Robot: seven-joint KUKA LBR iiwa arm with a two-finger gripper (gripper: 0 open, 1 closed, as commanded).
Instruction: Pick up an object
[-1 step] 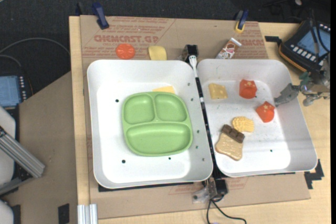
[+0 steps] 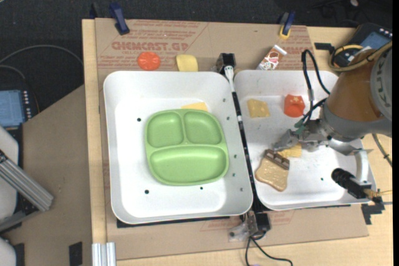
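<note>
Pincer: the gripper (image 2: pixel 298 136) is down in the right bin, at the end of the grey arm with its orange band; whether it is open or closed cannot be told from this angle, and nothing can be seen gripped in it.
Under the pincer: a small yellow piece (image 2: pixel 290 151) lies just beside the tip, toward the front of the bin; whether they touch cannot be told.
Toast: a brown slice of toast (image 2: pixel 273 172) lies flat at the front left of the right bin, with a dark bit at its upper edge, near the yellow piece.
Red block: a red block (image 2: pixel 294 105) sits at the back of the right bin, just behind the pincer and apart from it.
Tan piece: a pale tan piece (image 2: pixel 258 109) lies left of the red block, well apart from the pincer.
Right bin: the white right bin (image 2: pixel 324 193) holds all four of these things.
Left bin: the white left bin (image 2: pixel 121 134) stands beside it, sides touching, and holds a green divided plate (image 2: pixel 186 147) with three compartments; a yellow slice (image 2: pixel 195 106) peeks out from behind the plate's far edge.
Bench behind the bins: an orange disc (image 2: pixel 149 61), a yellow lump (image 2: pixel 186 63) and a small red-and-white packet (image 2: pixel 272 59) lie on the brown board.
</note>
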